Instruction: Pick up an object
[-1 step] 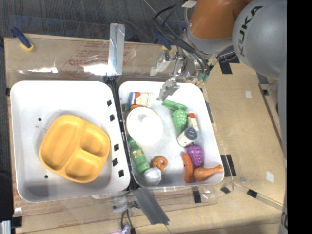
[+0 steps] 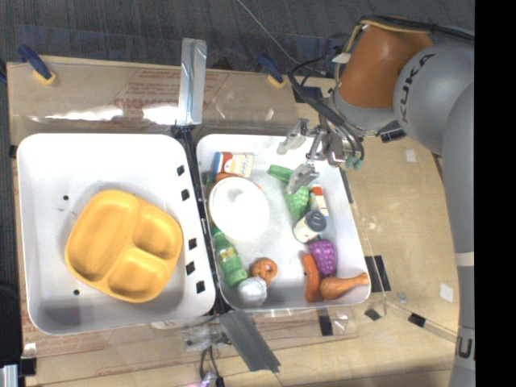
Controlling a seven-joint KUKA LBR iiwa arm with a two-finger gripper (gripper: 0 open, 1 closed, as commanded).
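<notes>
a wood-coloured tabletop (image 2: 403, 240) carries two shallow white bins side by side: the left bin (image 2: 32, 216) holds a yellow divided tray (image 2: 122, 244), and the right bin (image 2: 352, 224) is crowded with a white bowl (image 2: 239, 208), green bottle (image 2: 228, 260), purple grapes (image 2: 322, 255), a carrot (image 2: 310, 276), a drumstick (image 2: 344, 283) and a small carton (image 2: 236, 164). my tool (image 2: 305, 170) hangs over the right bin's far side, just above a green object (image 2: 297, 200), with nothing visibly pinched in it. i cannot tell how far it is spread.
</notes>
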